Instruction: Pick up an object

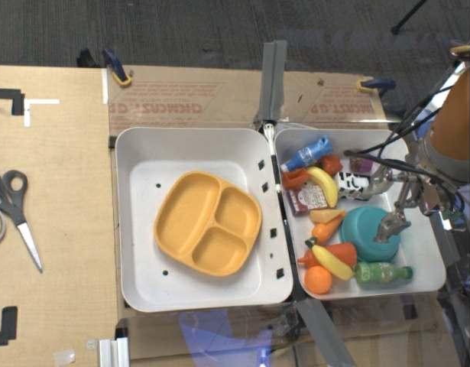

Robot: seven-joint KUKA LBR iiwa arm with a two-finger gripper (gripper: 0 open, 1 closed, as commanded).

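Camera view, claw (390, 226) over teal bowl (364, 232)

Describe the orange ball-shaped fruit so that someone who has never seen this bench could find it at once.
Look at the right bin, the crowded one. Go to its near edge, at the corner beside the left bin holding the yellow tray. The orange sits there, just under a banana. It is the only round, plain orange thing; the carrots nearby are long and pointed.

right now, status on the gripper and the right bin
Gripper low over teal bowl, nothing seen held. Right bin crowded: bananas, orange, green bottle. Yellow divided plate alone in left bin.
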